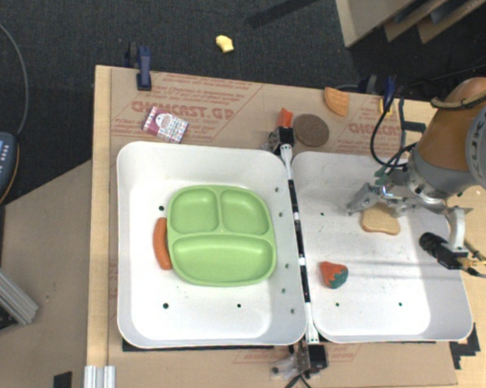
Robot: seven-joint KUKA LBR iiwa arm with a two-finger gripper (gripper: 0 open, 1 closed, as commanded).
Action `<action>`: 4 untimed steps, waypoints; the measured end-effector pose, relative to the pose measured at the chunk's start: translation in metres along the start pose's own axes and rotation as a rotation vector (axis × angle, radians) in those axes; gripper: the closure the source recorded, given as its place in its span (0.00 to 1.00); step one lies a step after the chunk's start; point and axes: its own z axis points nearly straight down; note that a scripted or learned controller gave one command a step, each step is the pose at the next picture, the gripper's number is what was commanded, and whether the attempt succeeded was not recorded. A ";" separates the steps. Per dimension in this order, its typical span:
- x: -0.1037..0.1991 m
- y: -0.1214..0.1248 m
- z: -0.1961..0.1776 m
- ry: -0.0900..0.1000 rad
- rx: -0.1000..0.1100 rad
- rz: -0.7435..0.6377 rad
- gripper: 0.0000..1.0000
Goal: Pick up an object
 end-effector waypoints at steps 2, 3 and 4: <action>-0.023 -0.002 -0.016 -0.004 -0.010 0.002 1.00; -0.023 -0.003 -0.015 -0.003 -0.008 0.003 0.00; -0.024 -0.019 -0.004 0.000 -0.005 0.001 0.00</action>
